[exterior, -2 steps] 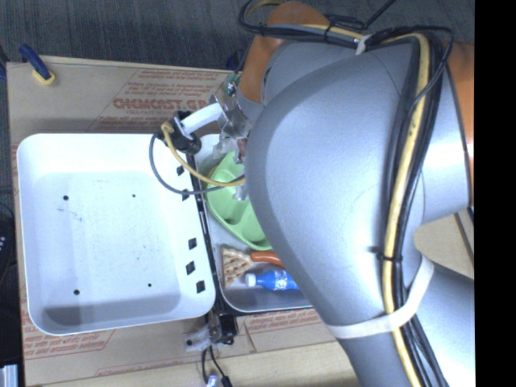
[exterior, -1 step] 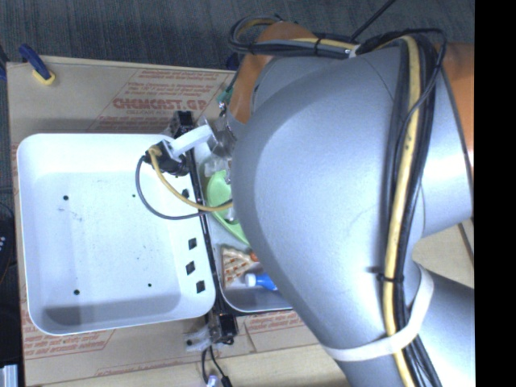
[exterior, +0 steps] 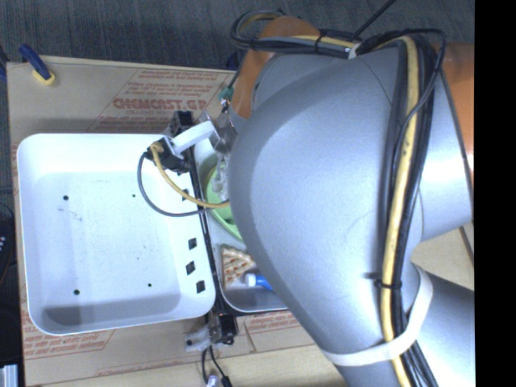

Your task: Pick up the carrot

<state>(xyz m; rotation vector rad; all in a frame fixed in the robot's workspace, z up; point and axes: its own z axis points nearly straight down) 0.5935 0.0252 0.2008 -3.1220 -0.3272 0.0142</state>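
Carrot first: I cannot tell where it lies, because the big grey robot arm [exterior: 322, 176] covers most of the right shallow white plastic bin [exterior: 246, 301], and none of the visible pieces there can be read as a carrot.

In the narrow strip of this bin that is not covered, three things lie close to the dividing wall. There is a pale green rounded object [exterior: 219, 204], cut off by the arm. Below it is a tan item with a criss-cross pattern [exterior: 234, 263], and next to that, lower, a small blue and white thing [exterior: 256, 281]. What the three of them are is hard to make out.

The left shallow white plastic bin [exterior: 32, 216] has on its floor only some tiny dark dots and a grey shadow in its near corner. Three small black squares [exterior: 193, 266] are on its right wall.

The gripper [exterior: 216, 164] is at the wall between the two bins, below a white bracket [exterior: 192, 138]; I cannot tell if it is spread or closed, or if anything is in it. A thin black cable loop [exterior: 149, 192] hangs from the bracket over the left bin, and a yellow cable [exterior: 181, 185] runs beside it.

Both bins stand on a brown cardboard sheet with red print [exterior: 137, 95]. A small blue and yellow clamp [exterior: 36, 63] is at its far left corner.
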